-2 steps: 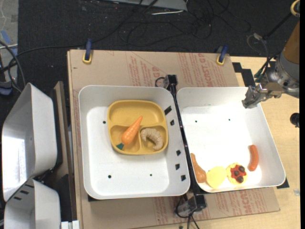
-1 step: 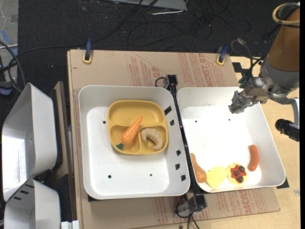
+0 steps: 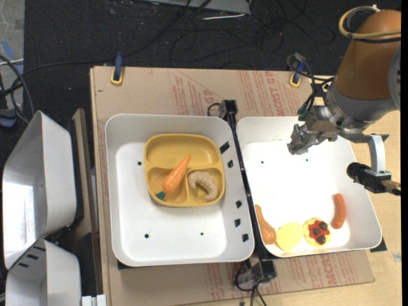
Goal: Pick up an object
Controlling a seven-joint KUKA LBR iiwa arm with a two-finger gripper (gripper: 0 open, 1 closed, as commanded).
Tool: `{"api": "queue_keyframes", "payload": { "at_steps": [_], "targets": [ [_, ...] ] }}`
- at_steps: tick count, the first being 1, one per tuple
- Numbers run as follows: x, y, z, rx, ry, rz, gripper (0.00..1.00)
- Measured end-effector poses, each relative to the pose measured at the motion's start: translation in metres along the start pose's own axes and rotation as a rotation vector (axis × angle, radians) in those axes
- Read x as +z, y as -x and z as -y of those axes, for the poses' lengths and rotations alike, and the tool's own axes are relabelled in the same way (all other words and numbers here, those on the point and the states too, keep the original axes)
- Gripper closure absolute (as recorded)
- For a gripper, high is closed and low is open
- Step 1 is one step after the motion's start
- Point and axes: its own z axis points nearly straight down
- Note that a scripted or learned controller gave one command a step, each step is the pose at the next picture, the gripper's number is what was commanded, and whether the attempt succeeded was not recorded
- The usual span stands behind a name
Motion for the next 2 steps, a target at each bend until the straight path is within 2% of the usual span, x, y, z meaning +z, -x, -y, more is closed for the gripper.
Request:
{"api": "queue_keyframes", "payload": {
  "at_steps": [1, 2],
  "targets": [
    [0.019, -0.053, -0.002, 0.000, -0.001, 0.000, 1.00],
    [0.032, -0.115, 0.008, -0.002, -0.002, -0.001, 1.00]
  ]
}}
